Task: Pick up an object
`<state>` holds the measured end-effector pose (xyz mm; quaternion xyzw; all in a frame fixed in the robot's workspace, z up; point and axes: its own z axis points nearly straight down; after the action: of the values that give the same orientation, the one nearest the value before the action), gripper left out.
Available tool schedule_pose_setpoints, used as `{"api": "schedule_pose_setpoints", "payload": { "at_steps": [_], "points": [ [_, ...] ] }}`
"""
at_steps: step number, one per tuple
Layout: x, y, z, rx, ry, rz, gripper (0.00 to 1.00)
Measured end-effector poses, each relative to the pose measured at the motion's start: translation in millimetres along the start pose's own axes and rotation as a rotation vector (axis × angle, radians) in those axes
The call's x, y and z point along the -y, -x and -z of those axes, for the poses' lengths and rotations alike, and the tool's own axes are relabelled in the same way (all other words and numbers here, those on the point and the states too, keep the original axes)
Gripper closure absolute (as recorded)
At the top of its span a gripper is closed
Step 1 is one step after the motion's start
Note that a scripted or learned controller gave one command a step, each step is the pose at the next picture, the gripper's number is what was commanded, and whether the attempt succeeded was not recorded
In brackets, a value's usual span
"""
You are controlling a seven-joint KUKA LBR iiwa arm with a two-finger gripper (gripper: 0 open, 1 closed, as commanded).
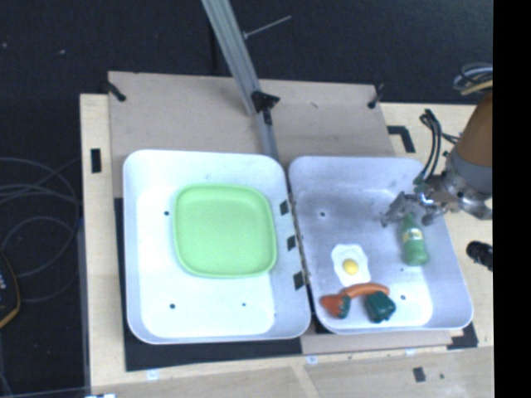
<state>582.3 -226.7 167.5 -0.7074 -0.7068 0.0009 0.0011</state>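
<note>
Camera: a single fixed view, mounted above the bench (99, 222).
Direction: it looks down at a slant, so the far edge of the bench lies toward the top of the frame and the near edge toward the bottom.
Distance: set well back, far enough that both white bins fit whole, the left bin (149, 305) and the right bin (332, 189) side by side, with dark floor around the bench.
Framing: the bins sit a little below the centre.
Right side: the arm (474, 143) enters from this edge.
</note>
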Motion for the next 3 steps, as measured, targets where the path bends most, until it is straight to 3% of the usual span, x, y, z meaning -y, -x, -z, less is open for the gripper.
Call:
{"api": "schedule_pose_setpoints", "payload": {
  "at_steps": [1,2,3],
  "points": [
    [-1,-7,-42,0.001,0.005,0.002,0.0],
    [-1,-6,-31,0.001,0.007,0.001,1.0],
    [2,-13,16,0.002,0.008,0.001,1.0]
  ]
}}
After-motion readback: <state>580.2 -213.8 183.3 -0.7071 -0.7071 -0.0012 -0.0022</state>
